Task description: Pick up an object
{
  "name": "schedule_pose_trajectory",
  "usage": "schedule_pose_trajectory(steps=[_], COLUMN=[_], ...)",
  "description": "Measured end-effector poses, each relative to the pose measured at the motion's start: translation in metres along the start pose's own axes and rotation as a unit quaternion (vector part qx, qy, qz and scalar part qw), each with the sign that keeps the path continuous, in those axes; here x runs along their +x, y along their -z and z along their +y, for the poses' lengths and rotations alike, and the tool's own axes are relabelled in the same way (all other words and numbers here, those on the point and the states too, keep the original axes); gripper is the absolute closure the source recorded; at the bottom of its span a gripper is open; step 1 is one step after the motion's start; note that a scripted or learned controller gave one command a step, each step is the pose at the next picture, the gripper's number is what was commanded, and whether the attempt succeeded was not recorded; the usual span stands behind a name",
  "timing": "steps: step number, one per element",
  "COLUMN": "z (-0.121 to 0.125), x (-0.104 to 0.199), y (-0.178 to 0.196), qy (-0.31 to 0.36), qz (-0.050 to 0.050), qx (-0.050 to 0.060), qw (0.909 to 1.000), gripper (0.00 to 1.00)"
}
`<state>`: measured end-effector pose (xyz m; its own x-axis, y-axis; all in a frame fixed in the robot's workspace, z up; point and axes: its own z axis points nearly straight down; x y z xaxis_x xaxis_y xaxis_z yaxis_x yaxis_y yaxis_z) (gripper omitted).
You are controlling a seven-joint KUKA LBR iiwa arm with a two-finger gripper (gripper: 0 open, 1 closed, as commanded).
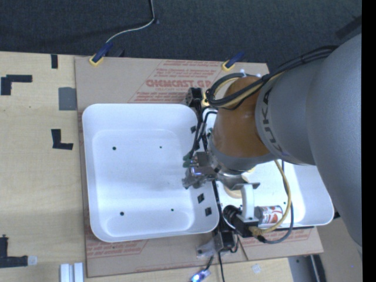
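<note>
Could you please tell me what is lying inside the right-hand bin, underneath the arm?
The arm covers most of the right bin. Near its front edge a small red-and-white object shows, partly behind cables. Whatever else lies under the arm is hidden.

a robotics lab: taped bench (pixel 35 175), clamped cardboard sheet (pixel 176 84), white bins (pixel 97 157), loose cable (pixel 132 28)

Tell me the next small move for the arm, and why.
Probably lift straight up a little. The arm hangs low over the right bin, covering most of it, and a red-and-white can peeks out below the wrist. Rising would reveal what is there to pick.
</note>
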<state>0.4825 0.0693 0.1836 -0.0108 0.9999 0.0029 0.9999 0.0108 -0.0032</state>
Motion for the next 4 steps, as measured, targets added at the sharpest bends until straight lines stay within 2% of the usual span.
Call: schedule_pose_trajectory(steps=[1, 2, 3, 4], z=[0.042, 0.026, 0.034, -0.003], x=[0.065, -0.025, -0.035, -0.123], y=[0.114, 0.273, 0.357, 0.352], qy=[0.000, -0.008, -0.005, -0.009], qz=[0.001, -0.001, -0.001, -0.002], qx=[-0.008, -0.011, -0.007, -0.001], qw=[1.0000, 0.9999, 1.0000, 1.0000], gripper=[1.00, 1.00, 1.00, 1.00])
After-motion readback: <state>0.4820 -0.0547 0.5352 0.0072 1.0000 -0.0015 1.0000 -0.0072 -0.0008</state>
